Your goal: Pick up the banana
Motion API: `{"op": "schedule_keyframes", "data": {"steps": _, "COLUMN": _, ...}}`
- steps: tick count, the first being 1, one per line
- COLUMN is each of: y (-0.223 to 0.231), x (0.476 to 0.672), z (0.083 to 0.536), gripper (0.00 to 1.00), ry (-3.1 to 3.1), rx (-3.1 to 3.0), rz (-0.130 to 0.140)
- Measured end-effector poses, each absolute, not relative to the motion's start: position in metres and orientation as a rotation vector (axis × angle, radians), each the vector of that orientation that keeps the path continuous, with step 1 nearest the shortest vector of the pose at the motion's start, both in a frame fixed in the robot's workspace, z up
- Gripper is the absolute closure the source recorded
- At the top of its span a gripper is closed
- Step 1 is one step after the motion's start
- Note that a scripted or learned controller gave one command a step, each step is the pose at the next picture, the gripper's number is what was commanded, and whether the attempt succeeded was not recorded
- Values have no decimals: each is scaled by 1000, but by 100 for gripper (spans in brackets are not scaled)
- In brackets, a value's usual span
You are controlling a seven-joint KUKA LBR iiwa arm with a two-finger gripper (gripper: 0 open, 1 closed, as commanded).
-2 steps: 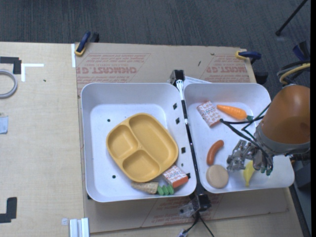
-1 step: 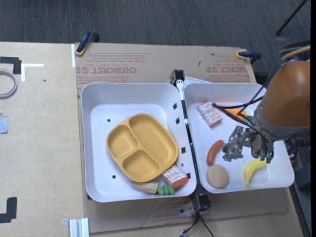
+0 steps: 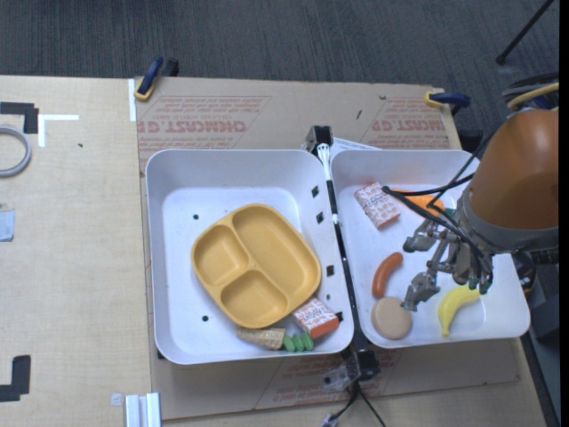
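The yellow banana (image 3: 455, 308) lies in the right bin (image 3: 502, 327), near its front right corner, curving from upper right to lower left. My gripper (image 3: 416, 268) hangs over the middle of that bin, just left of and above the banana. Its two fingers are spread, one finger (image 3: 414, 241) toward the back and the other nearer the front, with nothing between them. The orange-banded wrist (image 3: 524, 181) covers the bin's right back part.
In the right bin are also a red sausage (image 3: 385, 274), a round beige bun (image 3: 391, 318) and a snack packet (image 3: 378, 205). The left bin (image 3: 169, 238) holds a yellow divided plate (image 3: 256, 263), a small carton (image 3: 316, 318) and a green item (image 3: 300, 342).
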State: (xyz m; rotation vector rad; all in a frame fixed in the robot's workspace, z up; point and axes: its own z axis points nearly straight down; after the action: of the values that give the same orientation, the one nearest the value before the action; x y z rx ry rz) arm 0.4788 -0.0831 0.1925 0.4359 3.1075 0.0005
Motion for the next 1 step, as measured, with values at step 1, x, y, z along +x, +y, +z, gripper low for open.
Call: {"op": "schedule_keyframes", "data": {"steps": 1, "y": -136, "x": 478, "z": 159, "gripper": 0, "ry": 3132, "rx": -210, "rz": 0}}
